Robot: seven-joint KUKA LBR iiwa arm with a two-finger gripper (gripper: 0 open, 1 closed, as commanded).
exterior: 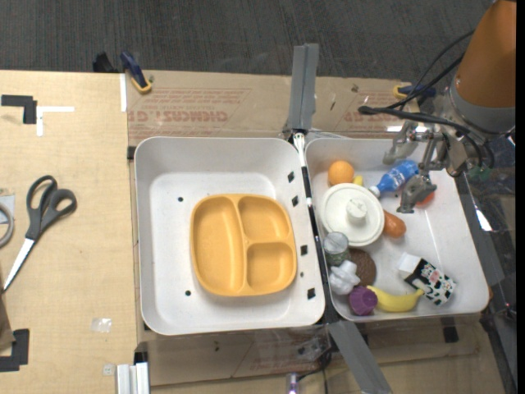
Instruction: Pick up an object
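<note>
My gripper (417, 194) hangs over the far right part of the right bin (459, 220), open, with nothing between its fingers. A blue bottle (394, 178) lies just to its left, its right end touching or nearly touching the fingertips. Below that sit a white round lidded container (353, 213) and a small orange object (395, 226). An orange ball (341, 172) rests near the bin's far left corner.
The right bin's near part holds a banana (399, 300), a purple cup (362, 301), a black-and-white patterned box (433, 282), a brown disc (362, 265) and a small jar (335, 243). A yellow divided plate (244, 244) lies in the left bin (156, 220). Scissors (39, 213) lie on the bench.
</note>
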